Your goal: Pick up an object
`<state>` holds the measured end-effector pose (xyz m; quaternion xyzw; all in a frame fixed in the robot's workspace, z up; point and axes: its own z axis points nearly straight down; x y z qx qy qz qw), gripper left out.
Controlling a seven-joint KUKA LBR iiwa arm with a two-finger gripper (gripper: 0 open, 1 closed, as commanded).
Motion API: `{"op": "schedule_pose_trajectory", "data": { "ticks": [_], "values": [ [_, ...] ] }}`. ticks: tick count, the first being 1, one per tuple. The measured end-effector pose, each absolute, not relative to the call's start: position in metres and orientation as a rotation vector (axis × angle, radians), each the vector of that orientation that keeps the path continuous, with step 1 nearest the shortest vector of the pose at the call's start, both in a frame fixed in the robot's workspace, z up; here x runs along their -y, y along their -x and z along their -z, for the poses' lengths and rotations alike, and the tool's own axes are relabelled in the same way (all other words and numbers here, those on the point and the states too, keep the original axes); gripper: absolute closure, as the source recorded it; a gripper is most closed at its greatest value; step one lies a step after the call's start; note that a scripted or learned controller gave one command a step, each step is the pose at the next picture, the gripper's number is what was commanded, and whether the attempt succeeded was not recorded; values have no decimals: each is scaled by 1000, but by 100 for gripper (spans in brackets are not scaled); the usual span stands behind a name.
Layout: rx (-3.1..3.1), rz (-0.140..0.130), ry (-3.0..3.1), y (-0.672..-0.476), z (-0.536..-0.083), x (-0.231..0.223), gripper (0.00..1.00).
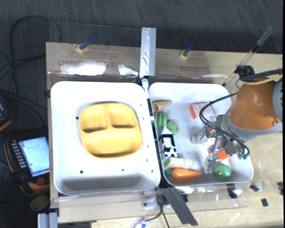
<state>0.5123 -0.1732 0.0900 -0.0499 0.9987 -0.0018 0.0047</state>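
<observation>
Even, diffuse light is falling from above, and the whole scene is reading bright. The two white bins are glaring, nearly washing out along their rims. Soft shadows are pooling under the yellow tray. The plastic sheet at the bench's far edge is catching reflections. Fine detail is blurring slightly, and the dark carpet is showing grain.

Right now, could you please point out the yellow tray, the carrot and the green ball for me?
Yellow tray (111, 130): camera view, centre of its divided top.
Carrot (186, 174): camera view, middle of its orange body.
Green ball (222, 172): camera view, centre of its top.
</observation>
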Motion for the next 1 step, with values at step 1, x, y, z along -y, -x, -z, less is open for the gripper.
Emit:
{"op": "schedule_pose_trajectory", "data": {
  "ticks": [1],
  "values": [
    [-3089, 8, 473, -494, -91, 194, 0]
  ]
}}
